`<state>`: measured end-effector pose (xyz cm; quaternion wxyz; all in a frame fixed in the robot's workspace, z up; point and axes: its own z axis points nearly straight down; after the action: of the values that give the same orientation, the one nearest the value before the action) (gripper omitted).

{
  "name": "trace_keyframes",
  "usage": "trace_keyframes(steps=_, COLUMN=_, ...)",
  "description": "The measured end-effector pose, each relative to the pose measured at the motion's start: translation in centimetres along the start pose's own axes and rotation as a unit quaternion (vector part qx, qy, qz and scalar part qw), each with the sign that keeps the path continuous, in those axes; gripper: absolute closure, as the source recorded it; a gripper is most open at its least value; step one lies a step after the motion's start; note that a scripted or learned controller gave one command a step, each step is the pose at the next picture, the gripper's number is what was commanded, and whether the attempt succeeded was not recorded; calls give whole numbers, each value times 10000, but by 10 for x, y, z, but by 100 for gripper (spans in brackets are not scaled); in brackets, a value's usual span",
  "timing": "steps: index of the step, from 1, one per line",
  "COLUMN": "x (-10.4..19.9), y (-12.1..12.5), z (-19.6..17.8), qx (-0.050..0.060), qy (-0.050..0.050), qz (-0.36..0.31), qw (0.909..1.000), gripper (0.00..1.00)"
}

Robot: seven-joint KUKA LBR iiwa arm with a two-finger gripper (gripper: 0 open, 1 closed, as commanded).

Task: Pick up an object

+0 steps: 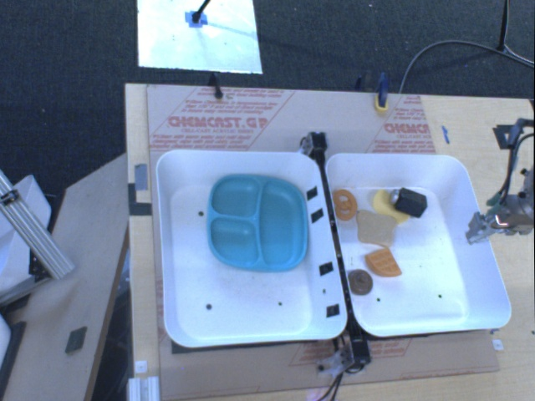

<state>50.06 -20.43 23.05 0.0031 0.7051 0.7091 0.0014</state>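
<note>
1. On the left, a shallow white plastic bin [188, 307] held a teal divided plate [256, 222], untouched.
2. Behind both bins, a clear sheet on the surface [418, 128] read "CHEMCAST GP" in red.
3. Rightward, the second white bin [451, 307] held a pretzel-shaped ring [343, 201], tan square [376, 227], orange wedge [383, 262], brown disc [360, 281] and black block [410, 201]; nothing was lifted.
4. At the right rim, the gripper [489, 224] hung apparently empty; whether its fingers were apart, I could not tell.

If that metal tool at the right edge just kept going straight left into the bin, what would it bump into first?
Probably the black block lying against the yellow piece. The tool sits at the right bin's right rim, with bare white floor between. Its height is unclear, so it might pass over.
</note>
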Motion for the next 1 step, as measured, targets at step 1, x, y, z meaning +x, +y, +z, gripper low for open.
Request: trace_keyframes(steps=1, x=48, y=25, z=9, qx=13, qy=16, qz=-24, qw=10000, gripper=100)
